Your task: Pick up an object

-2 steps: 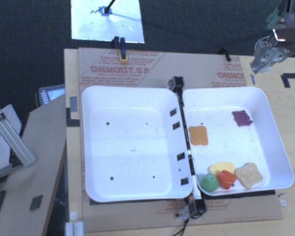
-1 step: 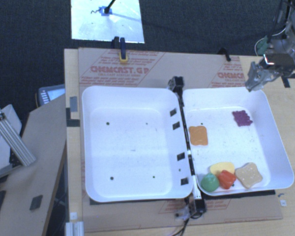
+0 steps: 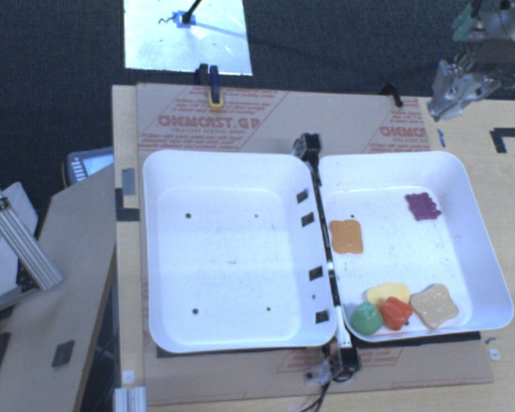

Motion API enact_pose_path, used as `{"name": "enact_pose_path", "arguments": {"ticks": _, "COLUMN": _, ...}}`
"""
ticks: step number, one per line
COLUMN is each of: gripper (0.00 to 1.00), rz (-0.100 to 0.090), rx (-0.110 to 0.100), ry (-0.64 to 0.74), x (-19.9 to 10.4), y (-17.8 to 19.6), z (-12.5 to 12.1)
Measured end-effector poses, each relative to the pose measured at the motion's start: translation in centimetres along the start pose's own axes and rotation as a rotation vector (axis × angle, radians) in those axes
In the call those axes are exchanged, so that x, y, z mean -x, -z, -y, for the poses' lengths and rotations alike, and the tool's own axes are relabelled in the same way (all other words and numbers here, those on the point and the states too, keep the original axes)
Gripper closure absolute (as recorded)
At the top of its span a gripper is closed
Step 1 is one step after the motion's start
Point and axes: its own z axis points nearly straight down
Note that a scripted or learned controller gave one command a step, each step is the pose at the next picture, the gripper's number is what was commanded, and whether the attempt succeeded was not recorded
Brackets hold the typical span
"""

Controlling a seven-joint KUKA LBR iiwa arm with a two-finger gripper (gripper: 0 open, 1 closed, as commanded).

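Note:
The right bin (image 3: 463,187) holds several small items. A purple cluster (image 3: 422,205) lies near its far right side and an orange square piece (image 3: 347,237) sits by the left wall. At the front lie a green ball (image 3: 366,318), a yellow piece (image 3: 387,293), a red piece (image 3: 396,312) and a tan bread-like slice (image 3: 434,305), close together. My gripper (image 3: 447,103) hangs at the upper right, above the bench beyond the right bin's far corner, well away from all the items. Nothing shows between its fingers.
The left bin (image 3: 154,230) stands beside the right one, joined by a central divider with black clips (image 3: 313,221). A yellow clamp (image 3: 215,93) holds the cardboard sheet at the back. A shiny metal plate (image 3: 187,24) lies on the floor beyond.

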Motion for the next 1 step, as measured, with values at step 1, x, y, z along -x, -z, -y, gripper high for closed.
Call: {"name": "enact_pose_path", "arguments": {"ticks": 1, "gripper": 1.00, "rz": -0.001, "rx": -0.007, "ry": 0.000, "x": -3.76, "y": -0.34, "z": 5.24}}
